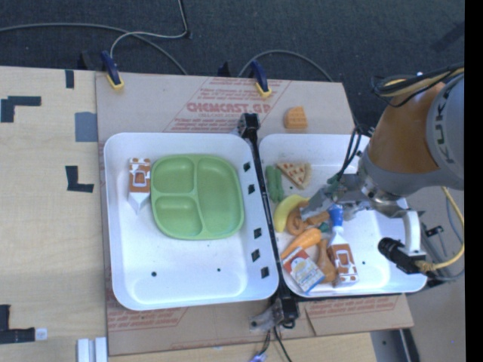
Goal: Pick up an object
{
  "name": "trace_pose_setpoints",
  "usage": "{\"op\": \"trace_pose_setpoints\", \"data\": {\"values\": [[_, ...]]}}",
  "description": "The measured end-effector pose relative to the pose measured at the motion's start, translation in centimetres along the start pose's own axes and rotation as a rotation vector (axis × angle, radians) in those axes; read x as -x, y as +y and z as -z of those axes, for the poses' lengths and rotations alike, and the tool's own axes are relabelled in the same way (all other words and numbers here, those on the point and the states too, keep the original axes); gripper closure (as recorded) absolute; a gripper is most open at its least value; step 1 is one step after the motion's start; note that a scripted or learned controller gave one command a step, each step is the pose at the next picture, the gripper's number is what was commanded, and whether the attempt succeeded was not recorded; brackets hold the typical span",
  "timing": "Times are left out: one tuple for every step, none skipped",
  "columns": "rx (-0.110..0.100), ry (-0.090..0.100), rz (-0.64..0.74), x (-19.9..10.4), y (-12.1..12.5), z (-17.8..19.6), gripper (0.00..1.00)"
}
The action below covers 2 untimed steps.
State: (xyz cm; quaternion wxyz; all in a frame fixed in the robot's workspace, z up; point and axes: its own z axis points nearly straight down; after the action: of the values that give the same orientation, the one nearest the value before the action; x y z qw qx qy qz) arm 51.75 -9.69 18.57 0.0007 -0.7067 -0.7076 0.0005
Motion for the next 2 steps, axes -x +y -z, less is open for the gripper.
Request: {"op": "trace_pose_setpoints", "data": {"values": [[0.008, 0.003, 0.001, 1.7, 2.3, -9.7, 0.00], [0.003, -0.009, -0.002, 1.1, 11.4, -9.9, 0.00]]}}
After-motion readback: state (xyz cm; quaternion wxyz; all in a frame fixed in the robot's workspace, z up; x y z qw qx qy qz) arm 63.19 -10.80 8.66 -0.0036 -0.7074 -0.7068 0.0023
